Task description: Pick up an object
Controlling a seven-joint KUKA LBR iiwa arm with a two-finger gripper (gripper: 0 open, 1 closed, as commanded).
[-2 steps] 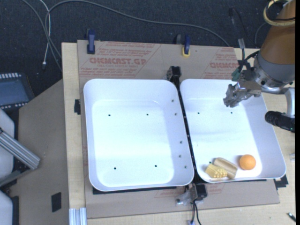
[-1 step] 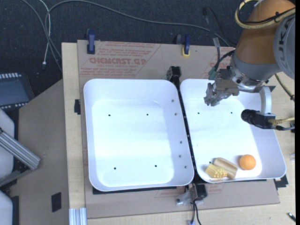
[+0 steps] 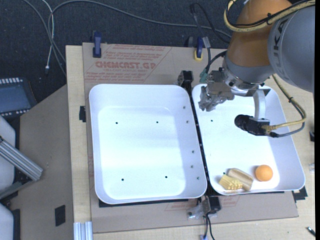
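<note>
Right bin (image 3: 287, 149): at its near edge sit a corn cob (image 3: 231, 184), a bread roll (image 3: 240, 176) touching it, and an orange (image 3: 264, 173) just right.
Left bin (image 3: 145, 141): white, beside the right one.
My pincer (image 3: 208, 103): over the right bin's far left corner; whether it grips anything, I cannot tell.

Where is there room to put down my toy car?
The left bin is all bare floor from wall to wall. In the right bin, the middle is bare. Its near edge is crowded: an orange ball, a bread roll and corn.
</note>
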